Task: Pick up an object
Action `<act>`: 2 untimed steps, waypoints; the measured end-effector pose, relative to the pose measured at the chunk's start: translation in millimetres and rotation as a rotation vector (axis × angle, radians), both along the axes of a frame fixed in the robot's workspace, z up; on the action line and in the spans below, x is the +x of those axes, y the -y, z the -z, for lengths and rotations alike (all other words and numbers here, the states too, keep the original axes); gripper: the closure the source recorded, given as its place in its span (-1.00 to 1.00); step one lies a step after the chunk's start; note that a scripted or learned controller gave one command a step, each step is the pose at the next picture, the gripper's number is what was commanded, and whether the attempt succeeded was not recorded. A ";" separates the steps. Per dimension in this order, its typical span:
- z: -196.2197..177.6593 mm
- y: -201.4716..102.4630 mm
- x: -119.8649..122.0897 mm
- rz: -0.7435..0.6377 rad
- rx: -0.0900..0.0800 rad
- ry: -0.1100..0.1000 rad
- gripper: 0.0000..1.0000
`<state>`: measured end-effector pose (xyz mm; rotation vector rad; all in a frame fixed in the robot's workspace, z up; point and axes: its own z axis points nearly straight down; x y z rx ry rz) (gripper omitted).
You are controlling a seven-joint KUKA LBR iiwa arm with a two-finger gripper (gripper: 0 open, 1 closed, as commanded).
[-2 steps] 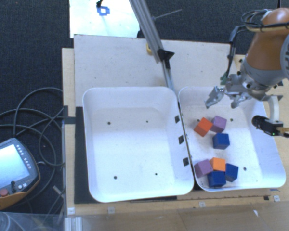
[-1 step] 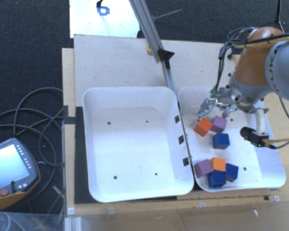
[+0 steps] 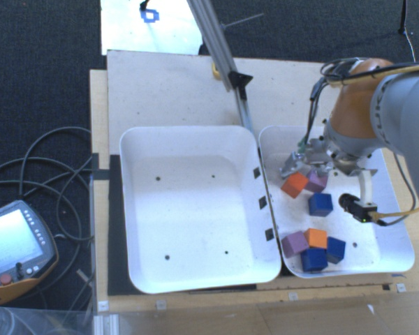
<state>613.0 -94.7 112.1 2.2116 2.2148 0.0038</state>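
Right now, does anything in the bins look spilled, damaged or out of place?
Nothing stands out. The blocks all lie inside the right bin, some bunched at its near edge; the gripper sits by the orange block.

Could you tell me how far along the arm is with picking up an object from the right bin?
Done: the gripper is down inside the right bin, right by an orange block and a purple block. In hand: nothing visibly lifted; both blocks rest on the bin floor, and whether either is gripped can't be told. Left: securing a block and raising it. The cluster of blocks at the front is untouched.
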 end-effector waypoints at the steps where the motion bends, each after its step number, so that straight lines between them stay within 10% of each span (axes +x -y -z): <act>1: -14.4 -0.6 1.8 -0.002 0.002 0.006 1.00; 2: -79.5 -1.6 2.3 -0.003 0.005 -0.001 1.00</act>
